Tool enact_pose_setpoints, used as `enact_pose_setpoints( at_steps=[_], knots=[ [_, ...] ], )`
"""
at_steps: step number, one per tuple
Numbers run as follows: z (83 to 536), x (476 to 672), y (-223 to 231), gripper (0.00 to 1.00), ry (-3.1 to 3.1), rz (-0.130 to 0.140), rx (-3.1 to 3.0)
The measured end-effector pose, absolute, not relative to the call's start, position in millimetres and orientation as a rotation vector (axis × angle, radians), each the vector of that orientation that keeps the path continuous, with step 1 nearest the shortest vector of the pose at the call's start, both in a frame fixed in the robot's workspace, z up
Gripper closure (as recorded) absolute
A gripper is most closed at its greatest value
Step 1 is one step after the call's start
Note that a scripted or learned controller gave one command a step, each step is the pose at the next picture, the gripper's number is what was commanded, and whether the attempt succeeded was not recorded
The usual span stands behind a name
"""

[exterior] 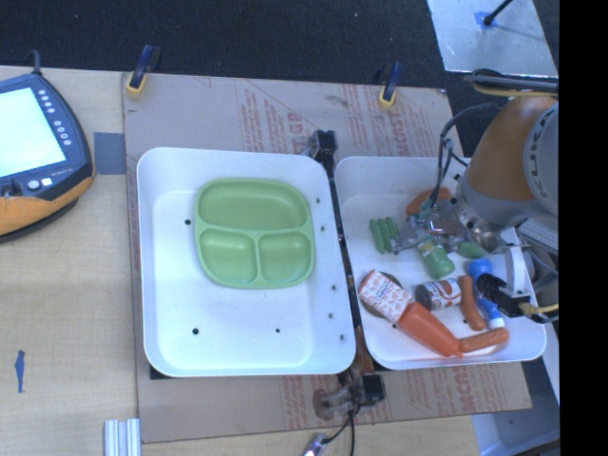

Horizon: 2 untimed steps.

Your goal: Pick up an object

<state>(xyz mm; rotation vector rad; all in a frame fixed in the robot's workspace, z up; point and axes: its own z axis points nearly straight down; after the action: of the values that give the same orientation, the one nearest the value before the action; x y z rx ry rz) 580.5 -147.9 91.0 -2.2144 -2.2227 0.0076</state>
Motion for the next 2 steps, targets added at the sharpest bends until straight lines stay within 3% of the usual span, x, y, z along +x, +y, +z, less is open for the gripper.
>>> enact_pose_setpoints(
  at_steps=[1, 2],
  knots=[
    [91, 519.1, -139, 0.00, -2.226, 0.005, -2.212],
    [93, 611.1, -123, 0.00, -2.223, 0.002, -2.216]
  ],
)
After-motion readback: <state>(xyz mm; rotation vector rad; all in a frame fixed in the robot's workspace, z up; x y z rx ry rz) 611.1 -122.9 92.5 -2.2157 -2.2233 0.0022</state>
